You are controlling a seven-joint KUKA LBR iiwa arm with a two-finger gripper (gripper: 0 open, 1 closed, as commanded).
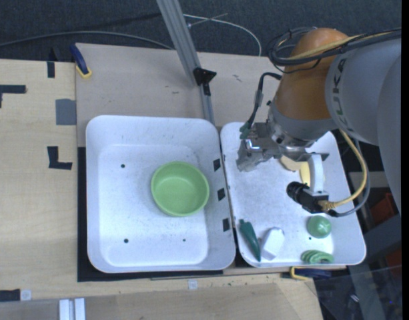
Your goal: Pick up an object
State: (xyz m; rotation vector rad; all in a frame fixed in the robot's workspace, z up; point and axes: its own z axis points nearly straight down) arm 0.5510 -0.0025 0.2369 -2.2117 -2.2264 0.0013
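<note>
Camera view: the grey pincer [247, 160] hangs over the right white bin [257, 199], near its upper left corner; whether it's wide or narrow, I cannot tell. The round green plastic bowl [180, 189] sits alone in the left white bin [111, 199].

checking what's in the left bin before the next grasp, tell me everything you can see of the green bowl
The round light green bowl looks like smooth plastic, with a plain rim slightly paler than its inside. It stands upright, mouth up, and nothing lies in it. It rests on the floor of the left shallow white bin, right of the middle and nearer that bin's right wall, without touching any wall. Nothing else touches it. The gripper is over the right bin, well apart from it.
</note>
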